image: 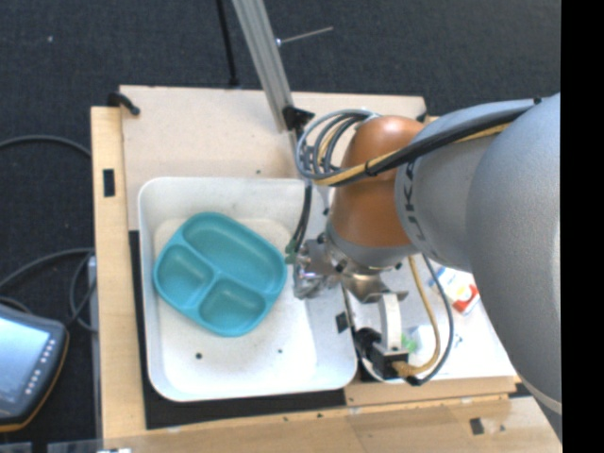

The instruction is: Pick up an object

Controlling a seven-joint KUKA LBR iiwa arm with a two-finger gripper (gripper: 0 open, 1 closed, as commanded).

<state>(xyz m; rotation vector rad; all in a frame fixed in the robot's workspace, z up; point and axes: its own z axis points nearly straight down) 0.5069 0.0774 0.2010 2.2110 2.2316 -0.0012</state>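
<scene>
A teal divided plate (pixel 219 272) lies flat in the left white bin (pixel 179 371), toward its left half. My gripper (pixel 304 276) hangs at the ridge between the two bins, just right of the plate's right rim. The arm's orange band and grey body cover most of the right bin. Small objects peek out below the arm in the right bin: something green and white (pixel 409 343) and an orange and red piece (pixel 464 298).
The right bin (pixel 481 347) is mostly hidden under the arm. Cables loop around the wrist and hang down to about (pixel 420 371). A slanted aluminium strut (pixel 264 50) rises behind the bins. A pendant (pixel 28 366) lies left of the bench.
</scene>
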